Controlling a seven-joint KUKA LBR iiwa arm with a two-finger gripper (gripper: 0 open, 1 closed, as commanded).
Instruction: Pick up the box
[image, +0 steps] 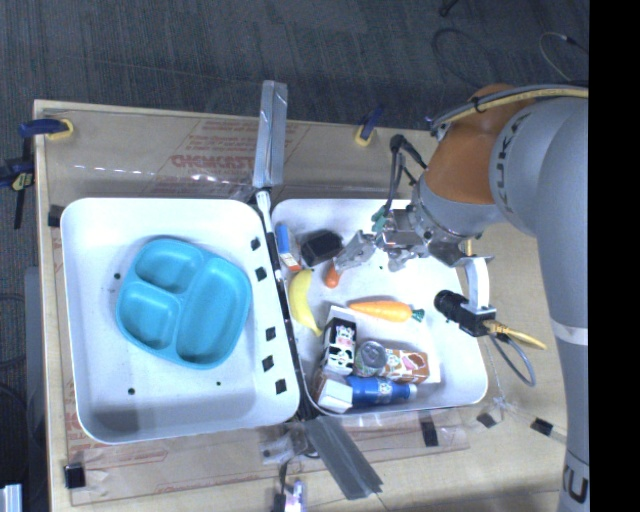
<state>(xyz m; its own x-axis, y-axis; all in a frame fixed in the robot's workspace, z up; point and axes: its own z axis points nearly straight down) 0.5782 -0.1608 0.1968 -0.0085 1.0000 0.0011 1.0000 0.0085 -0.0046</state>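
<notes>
A small black-and-white printed box (342, 346) stands in the right bin (462, 378), near its middle and against the banana (302, 300). My gripper (375, 254) hovers over the far half of that bin, well above and behind the box, just past the carrot (381, 310). Its fingers stand open with nothing between them.
Around the box lie a round tin (373, 357), a brown packet (408, 366), a blue bottle (381, 392) and a white block (335, 397). A black object (321, 245) sits at the far left of the right bin. The left bin (90, 400) holds a blue divided tray (185, 300).
</notes>
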